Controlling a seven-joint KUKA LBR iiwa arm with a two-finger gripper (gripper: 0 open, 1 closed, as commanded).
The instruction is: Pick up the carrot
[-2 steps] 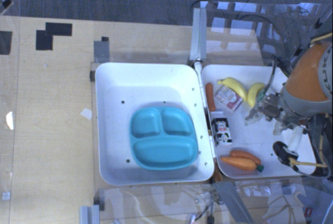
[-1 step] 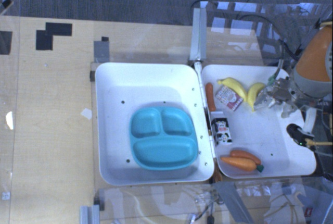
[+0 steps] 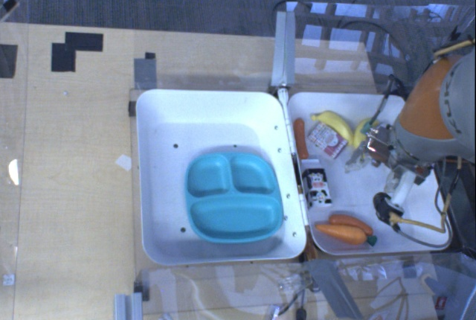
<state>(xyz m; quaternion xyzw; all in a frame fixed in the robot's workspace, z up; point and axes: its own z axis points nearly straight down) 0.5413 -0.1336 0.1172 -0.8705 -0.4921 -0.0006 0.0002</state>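
Carrot (image 3: pixel 342 233): lying low in the right bin (image 3: pixel 349 188), at the lower right of the frame, touching a second orange piece (image 3: pixel 351 221).
Long axis: running left to right, green end pointing right.
Pincer (image 3: pixel 366 150): hanging over mid-bin, well apart; carrot sitting below it and slightly left; opening impossible to tell.
Arm (image 3: pixel 430 106): reaching in from the right edge, wrist leaning left.

Glossy, seemingly plastic blue tray (image 3: pixel 234 199)

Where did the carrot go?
In the camera view, the carrot lies along the bottom edge of the right bin, towards its left corner, just below the black-and-white box.
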